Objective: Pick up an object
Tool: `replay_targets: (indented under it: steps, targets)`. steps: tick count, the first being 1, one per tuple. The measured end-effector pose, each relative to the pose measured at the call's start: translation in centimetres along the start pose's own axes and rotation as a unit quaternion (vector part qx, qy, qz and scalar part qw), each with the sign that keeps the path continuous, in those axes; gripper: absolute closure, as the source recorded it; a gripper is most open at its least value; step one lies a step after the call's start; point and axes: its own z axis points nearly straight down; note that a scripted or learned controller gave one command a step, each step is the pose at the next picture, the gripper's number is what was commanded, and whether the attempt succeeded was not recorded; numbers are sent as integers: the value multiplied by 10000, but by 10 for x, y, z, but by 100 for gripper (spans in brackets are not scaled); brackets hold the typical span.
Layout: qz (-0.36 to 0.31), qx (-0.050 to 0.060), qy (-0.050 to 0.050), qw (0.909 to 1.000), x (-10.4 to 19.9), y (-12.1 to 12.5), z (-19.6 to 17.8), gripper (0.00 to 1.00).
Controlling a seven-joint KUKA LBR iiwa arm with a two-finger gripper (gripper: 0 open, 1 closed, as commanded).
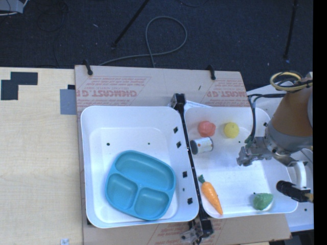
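Nearest the camera, along the front of the right bin (pixel 278 208), a carrot (pixel 211 196) is lying beside the divider and a green leafy toy (pixel 262 201) is sitting toward the right corner; both are looking like light moulded play food, the carrot stiff, tapered and probably slippery, the green piece lumpy and perhaps softer. Mid-bin, the pincer (pixel 245 158) is hanging low over bare white floor with nothing lying between its parts; whether they are apart or together cannot be told at this angle. Left of it, a small silver can (pixel 203 145) is lying on its side, rigid, smooth and likely to roll, so it is calling for a grip across its curved body. Farther back, a pink ball-like fruit (pixel 206 128) and a yellow one (pixel 231 130) are resting apart from each other; round shapes are wanting a centred grip across the widest part. Across the divider, the left bin (pixel 97 121) is carrying a blue sectioned tray (pixel 140 184), flat and hard to pinch except at its rim
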Motion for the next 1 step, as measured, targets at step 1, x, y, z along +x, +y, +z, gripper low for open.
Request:
replay_targets:
  steps: [1]
  targets:
    - [-29,-3,1,10000,3,2,-39,100]
